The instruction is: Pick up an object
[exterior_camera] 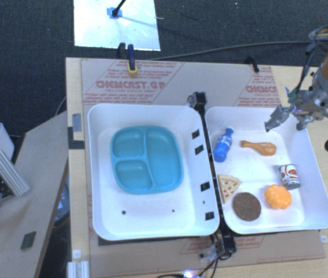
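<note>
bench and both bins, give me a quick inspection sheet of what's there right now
surface: bench covered by a printed sheet, bearing left bin and right bin side by side
job's things: in the right bin, blue bottle, drumstick, small can, orange lump, brown disc, pizza slice
clutter: blue divided plate in the left bin
grippers: gripper above the right bin's far edge, open, holding nothing
cables: black cable runs across the floor behind the bench
surroundings: dark carpet, pale sheet on it
</note>
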### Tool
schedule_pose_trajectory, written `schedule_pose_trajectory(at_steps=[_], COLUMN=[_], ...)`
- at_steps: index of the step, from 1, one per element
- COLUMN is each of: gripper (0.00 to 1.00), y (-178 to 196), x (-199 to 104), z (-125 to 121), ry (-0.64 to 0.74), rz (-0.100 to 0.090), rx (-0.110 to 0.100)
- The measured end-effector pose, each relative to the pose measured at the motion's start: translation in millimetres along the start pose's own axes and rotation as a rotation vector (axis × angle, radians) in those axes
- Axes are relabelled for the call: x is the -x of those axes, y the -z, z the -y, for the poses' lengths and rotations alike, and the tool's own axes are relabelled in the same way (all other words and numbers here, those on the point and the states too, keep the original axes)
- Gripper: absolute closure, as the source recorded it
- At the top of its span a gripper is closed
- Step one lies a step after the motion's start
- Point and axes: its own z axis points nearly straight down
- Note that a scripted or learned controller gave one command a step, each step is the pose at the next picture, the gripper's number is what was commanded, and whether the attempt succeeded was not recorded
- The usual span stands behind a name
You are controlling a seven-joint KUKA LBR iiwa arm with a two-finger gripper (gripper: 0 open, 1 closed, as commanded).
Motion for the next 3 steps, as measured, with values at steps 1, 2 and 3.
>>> schedule_pose_trajectory(at_steps=[1,2,3], gripper=[0.00,0.00,0.00], y=[7,-52,-100], x=[0,-7,-17], z=[-2,-6,-7], ry=[0.003,0.004,0.005], rz=[0.002,0.001,0.001], rx=[0.012,0.009,0.009])
